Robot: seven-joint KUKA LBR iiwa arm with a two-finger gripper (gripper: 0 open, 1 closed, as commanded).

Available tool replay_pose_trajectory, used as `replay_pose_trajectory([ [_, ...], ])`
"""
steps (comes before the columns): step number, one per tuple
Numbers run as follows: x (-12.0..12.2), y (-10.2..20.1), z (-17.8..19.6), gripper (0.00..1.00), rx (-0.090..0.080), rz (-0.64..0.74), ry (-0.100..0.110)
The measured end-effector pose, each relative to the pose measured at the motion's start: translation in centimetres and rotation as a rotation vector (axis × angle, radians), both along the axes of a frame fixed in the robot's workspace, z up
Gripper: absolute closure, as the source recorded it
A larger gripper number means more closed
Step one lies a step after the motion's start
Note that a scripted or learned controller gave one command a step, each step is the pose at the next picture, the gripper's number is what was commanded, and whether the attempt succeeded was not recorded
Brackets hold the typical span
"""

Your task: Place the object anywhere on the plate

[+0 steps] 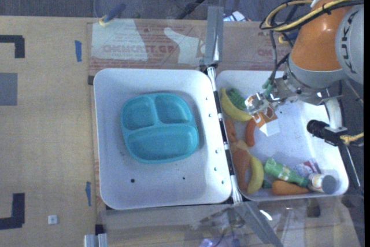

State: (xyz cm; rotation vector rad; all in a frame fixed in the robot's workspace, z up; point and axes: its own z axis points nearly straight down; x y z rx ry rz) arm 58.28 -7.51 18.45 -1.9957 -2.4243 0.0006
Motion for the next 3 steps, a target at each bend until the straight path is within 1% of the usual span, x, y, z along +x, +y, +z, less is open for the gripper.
replay_pose_trajectory([
  [1,1.7,6.8,4.8,1.00,-0.001,0.158,-0.004],
  [2,3.6,16.2,3.0,1.00,0.000,0.096,-0.004],
  [3,5.8,17.4,-1.6,1.00,-0.001,-0.012,-0.002],
])
